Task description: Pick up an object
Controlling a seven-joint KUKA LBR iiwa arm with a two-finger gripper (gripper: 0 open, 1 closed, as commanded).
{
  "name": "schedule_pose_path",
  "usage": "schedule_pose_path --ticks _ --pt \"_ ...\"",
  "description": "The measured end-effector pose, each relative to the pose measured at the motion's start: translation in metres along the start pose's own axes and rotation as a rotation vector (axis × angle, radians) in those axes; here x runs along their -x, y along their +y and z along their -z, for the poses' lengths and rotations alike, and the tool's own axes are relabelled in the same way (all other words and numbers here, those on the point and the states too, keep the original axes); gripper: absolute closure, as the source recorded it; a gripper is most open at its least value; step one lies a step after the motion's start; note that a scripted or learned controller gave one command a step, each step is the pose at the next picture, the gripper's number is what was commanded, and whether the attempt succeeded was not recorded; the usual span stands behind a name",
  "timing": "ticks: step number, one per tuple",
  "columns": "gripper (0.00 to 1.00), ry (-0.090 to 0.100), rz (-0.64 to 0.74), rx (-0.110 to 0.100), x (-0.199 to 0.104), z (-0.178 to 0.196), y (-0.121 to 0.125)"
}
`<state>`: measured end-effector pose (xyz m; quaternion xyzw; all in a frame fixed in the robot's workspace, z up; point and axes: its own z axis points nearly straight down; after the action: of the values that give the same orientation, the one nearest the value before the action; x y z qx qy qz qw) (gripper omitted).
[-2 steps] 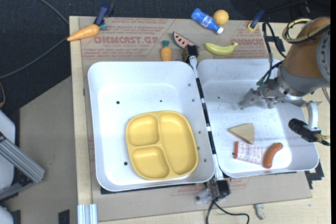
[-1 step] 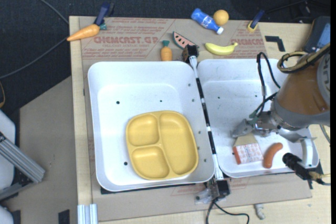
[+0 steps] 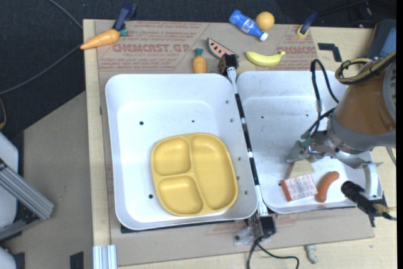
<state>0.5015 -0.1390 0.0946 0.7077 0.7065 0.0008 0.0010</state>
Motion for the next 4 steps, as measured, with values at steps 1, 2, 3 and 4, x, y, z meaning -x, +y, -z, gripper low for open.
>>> schedule_pose_path --ticks 1,2,3,4 --pt "1.0 0.001 0.003 -0.001 -0.07 0.09 0.035" --pt "0.0 0.0 0.002 -0.002 -0.069 0.09 0.035" --pt "0.0 0.001 0.002 -0.002 -0.039 -0.01 -0.017" --pt "1.0 0.0 0.0 -0.003 -0.04 -0.001 -0.017"
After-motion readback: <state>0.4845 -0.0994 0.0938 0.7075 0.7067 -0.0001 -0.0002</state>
